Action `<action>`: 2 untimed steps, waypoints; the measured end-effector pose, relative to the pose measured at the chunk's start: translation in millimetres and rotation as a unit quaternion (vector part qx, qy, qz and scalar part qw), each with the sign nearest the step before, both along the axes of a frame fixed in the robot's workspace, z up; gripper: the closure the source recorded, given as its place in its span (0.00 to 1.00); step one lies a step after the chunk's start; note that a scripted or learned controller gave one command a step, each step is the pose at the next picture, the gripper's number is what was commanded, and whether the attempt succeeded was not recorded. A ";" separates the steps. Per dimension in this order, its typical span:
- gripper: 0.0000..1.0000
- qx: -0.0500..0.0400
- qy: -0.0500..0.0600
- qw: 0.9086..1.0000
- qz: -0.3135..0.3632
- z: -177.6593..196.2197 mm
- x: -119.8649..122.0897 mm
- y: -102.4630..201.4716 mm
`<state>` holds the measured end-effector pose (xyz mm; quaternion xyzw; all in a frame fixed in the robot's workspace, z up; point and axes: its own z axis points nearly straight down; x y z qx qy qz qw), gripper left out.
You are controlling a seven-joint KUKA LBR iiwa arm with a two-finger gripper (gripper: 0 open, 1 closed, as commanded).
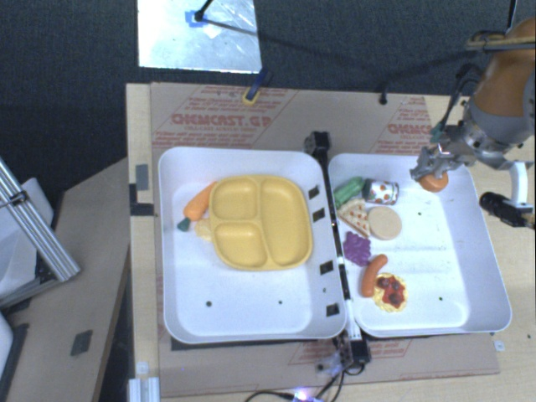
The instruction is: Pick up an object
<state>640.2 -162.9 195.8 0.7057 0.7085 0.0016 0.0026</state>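
The orange piece [435,182] lies near the far right corner of the right bin [469,249], right under the jaws [429,167] and seemingly touched by them; whether it sits between the fingers I cannot tell, nor whether the jaws are apart or together. It looks like a small round toy food item, probably light hard plastic: stiff, smooth and likely to roll or squirt out if pinched off-centre, so a grip across its widest part looks safest.

Well apart from it, toward the bin's inner wall, sits a cluster: a green piece [347,191], a small can [381,192], a waffle-like wedge [355,218], a tan disc [385,223], purple grapes [357,247], a sausage [372,275] and a pizza-like piece [390,292].

The left bin [188,308] holds a yellow divided plate [255,223] with a carrot [198,201] at its left edge; both bins rest on the worktop [100,224]
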 end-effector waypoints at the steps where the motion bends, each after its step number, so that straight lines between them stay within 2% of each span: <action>1: 1.00 0.000 0.000 1.000 0.000 30.9 1.3 -0.3; 2: 1.00 0.001 0.002 1.000 0.002 20.3 6.4 54.6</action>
